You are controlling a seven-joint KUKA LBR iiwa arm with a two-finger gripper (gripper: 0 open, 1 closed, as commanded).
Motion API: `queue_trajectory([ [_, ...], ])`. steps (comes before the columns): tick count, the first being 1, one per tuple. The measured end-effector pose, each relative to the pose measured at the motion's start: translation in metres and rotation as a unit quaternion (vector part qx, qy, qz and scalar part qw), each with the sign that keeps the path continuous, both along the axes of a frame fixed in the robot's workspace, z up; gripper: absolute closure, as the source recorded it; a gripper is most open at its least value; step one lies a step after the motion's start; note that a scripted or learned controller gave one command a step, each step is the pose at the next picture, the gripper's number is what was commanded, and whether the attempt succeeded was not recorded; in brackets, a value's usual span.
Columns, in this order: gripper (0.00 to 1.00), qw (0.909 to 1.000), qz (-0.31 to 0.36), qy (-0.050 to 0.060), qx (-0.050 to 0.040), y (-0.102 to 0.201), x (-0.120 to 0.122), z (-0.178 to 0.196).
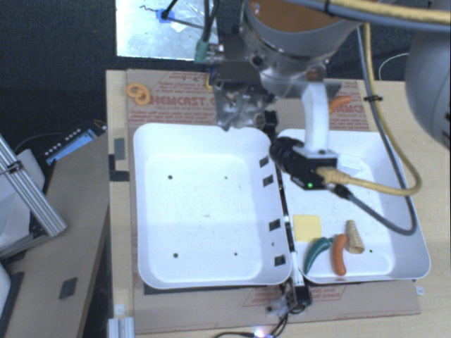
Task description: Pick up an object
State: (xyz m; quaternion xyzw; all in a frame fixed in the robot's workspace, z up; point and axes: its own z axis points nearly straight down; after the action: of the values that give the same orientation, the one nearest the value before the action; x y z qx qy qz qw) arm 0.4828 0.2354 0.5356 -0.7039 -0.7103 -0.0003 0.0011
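Slanted overhead view of a bench with two shallow white bins side by side on a printed cardboard sheet (184, 98). At the far left, a small orange ring (139, 93) lies on the cardboard just outside the left bin (151, 189), off its 11 o'clock corner. The gripper (238, 115) hangs over that bin's far rim at about 1 o'clock, near the divide between the bins. It shows as a blurred metal cluster, and whether it is open or closed cannot be told. The objects to pick lie in the right bin (405, 224), well apart from the gripper, gathered between 6 and 7 o'clock. First comes a flat yellow square (306, 227). At its 5 o'clock is a curved green piece (317, 251), with an orange stick (339, 253) just beside it. A small orange piece (340, 103) lies on the cardboard past the right bin's far rim, near 12 o'clock. Last, a tan cone (354, 236) sits just beside the stick, at its 2 o'clock.
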Motion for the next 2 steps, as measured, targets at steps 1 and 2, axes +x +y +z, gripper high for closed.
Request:
queue_trajectory([
  [1,0.00,1.0000,-0.002,-0.001,-0.0004,-0.001,0.003,-0.001],
  [2,1.00,1.0000,0.000,-0.002,0.0003,-0.001,0.004,0.011],
])
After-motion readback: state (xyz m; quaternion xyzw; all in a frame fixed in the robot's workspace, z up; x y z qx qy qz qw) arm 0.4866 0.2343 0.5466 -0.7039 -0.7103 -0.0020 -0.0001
